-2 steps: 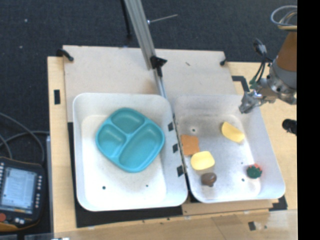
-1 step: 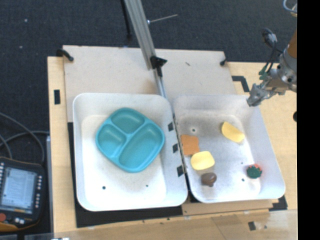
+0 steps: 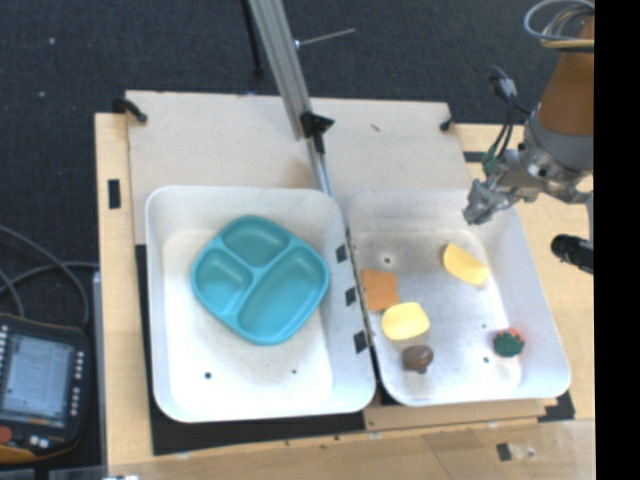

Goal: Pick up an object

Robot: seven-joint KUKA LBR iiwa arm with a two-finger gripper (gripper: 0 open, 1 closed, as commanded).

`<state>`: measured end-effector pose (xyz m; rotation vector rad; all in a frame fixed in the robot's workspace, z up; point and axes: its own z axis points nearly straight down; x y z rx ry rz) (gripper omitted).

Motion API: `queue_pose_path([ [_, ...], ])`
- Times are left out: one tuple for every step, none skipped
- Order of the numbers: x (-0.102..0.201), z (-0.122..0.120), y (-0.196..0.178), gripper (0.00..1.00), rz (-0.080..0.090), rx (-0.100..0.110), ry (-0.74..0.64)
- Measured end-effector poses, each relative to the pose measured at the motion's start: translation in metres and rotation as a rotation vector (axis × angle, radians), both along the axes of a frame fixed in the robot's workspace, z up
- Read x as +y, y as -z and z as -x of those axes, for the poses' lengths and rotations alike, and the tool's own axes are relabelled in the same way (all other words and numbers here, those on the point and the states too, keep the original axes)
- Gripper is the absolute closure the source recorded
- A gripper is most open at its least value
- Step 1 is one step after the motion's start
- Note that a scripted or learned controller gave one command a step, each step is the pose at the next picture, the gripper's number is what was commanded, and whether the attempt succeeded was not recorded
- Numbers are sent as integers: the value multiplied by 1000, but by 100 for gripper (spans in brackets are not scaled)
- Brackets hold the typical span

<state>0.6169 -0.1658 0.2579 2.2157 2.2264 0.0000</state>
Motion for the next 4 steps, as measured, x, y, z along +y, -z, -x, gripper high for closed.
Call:
queue_pose_path([
  [62, 3, 5, 100, -1, 0, -2],
  [114, 4, -3, 100, -2, -1, -3],
  [161, 12, 12, 100, -1, 1, -1],
  [213, 12, 22, 100, -1, 3, -2],
])
